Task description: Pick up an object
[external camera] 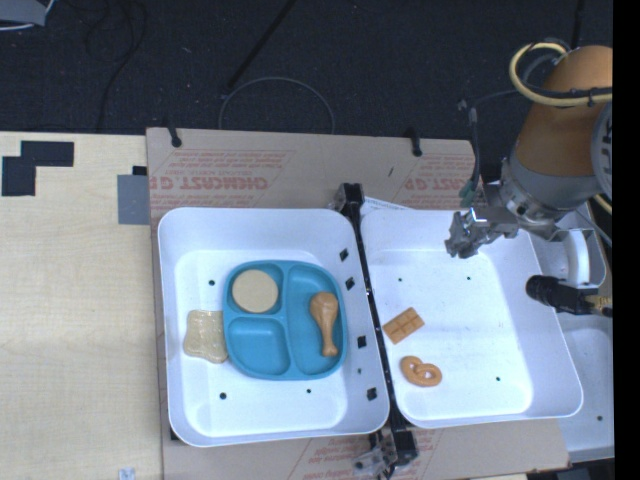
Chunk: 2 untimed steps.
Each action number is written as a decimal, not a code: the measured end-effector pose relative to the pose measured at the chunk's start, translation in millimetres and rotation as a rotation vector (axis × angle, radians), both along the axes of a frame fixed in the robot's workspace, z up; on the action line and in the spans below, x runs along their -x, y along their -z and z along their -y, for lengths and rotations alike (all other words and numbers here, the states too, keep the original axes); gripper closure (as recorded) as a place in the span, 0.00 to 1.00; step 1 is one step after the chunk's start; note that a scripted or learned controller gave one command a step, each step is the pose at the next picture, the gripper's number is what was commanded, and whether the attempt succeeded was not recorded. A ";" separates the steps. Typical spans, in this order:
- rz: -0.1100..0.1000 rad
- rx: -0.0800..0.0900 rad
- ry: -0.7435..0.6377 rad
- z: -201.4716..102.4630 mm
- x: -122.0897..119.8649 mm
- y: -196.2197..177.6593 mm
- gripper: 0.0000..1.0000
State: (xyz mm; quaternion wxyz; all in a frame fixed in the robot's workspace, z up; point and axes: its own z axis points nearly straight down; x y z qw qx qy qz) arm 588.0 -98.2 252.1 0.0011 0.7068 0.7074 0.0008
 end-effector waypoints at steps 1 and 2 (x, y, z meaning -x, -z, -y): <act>-0.006 -0.002 -0.004 -62.3 -3.6 2.9 1.00; -0.008 -0.002 -0.003 -104.1 -7.9 10.5 1.00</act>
